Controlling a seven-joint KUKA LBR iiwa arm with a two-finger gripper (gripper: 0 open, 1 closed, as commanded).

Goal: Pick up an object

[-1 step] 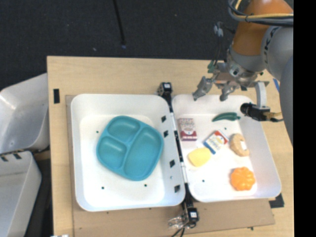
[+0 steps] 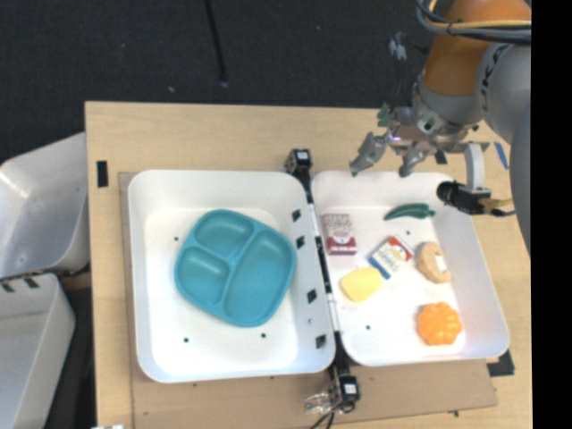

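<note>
Above the far edge of the right bin (image 2: 487, 266) hangs the gripper (image 2: 388, 162), its 2 grey fingers (image 2: 366, 157) spread apart with nothing between them. It sits at the end of the grey arm (image 2: 509, 70), whose orange band (image 2: 465, 43) shows near the upper right of the view. The fingertips hover over the bin's far rim, apart from every object inside.

Within the right bin lie 6 small objects. A green pepper-like piece (image 2: 409, 211) lies nearest the gripper, close to the far wall. A small red and white carton (image 2: 339, 233) lies toward the bin's left side, near the divider. A white packet with blue and red print (image 2: 390, 256) lies near the middle, tilted, and just beside it, nearly touching, sits a yellow lump (image 2: 360, 285). A tan, bread-like ring (image 2: 433, 262) rests to the right of the packet. An orange ridged object (image 2: 439, 323) lies toward the near right corner, apart from the others.

The left bin (image 2: 147, 329) holds 1 teal plate (image 2: 235, 266) with 3 compartments, set roughly in its middle. Both bins rest on a light wooden bench (image 2: 223, 137), and black clips (image 2: 298, 160) join them along the shared edge.
</note>
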